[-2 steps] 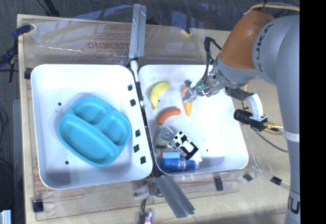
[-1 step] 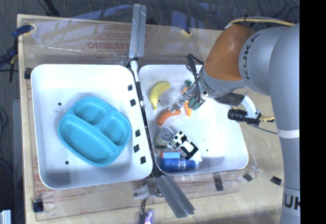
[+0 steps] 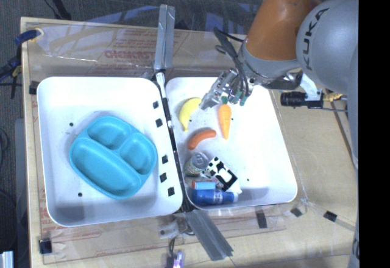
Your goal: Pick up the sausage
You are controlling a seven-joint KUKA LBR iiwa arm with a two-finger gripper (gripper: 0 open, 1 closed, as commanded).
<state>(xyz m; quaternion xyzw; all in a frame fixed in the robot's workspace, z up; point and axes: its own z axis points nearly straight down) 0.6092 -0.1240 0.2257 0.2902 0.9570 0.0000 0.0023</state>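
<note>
Sausage short, orange-brown, curved, mid right bin, carrot just right, banana far-left, open floor to right, gripper above far end, fingers' state unclear

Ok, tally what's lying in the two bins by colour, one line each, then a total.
Blue: 2 – tray, bottle
Yellow: 1 – banana
Orange: 2 – carrot, sausage
Silvery: 1 – can
Black and white: 1 – block
Total: 7
</note>
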